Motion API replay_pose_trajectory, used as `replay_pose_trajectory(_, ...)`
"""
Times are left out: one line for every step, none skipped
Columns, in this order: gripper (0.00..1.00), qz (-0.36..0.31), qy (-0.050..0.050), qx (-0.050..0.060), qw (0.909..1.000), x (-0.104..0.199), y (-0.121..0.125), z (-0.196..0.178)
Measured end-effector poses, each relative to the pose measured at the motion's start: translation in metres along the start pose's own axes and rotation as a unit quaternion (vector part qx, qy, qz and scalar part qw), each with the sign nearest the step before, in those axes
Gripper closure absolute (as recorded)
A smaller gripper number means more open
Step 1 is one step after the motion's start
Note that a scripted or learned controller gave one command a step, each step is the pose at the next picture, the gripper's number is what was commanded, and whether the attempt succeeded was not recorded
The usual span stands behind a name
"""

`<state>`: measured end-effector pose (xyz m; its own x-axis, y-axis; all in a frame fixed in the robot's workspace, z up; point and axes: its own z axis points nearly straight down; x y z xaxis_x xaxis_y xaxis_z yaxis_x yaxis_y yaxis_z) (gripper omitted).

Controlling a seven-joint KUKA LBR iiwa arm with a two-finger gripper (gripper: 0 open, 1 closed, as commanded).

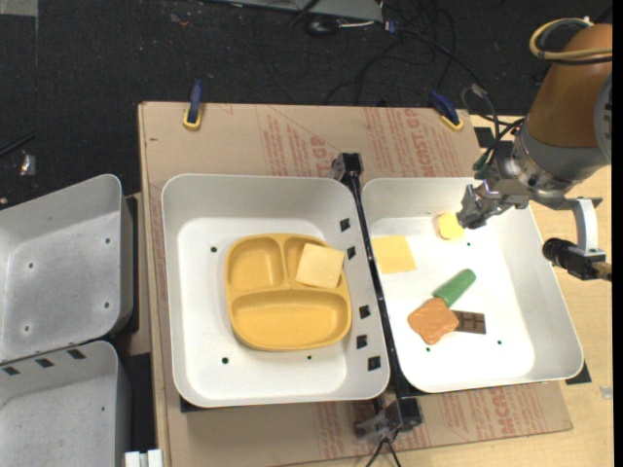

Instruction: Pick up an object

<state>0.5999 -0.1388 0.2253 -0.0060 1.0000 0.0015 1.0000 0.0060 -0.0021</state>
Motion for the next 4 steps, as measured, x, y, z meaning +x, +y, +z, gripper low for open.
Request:
replay_pose_trajectory(1.00,0.000,0.000,0.000,1.0000,0.058,-0.013,0.008)
replay_pose_trajectory(1.00,-0.001,0.000,-0.001,1.0000,0.113,-0.026,-0.005)
replay_pose_trajectory(1.00,-0.001,0.000,0.000,1.0000,0.174,-0.039,-0.010)
replay_pose_trajectory(1.00,-0.001,0.000,0.000,1.0000,0.224,-0.055,-0.018)
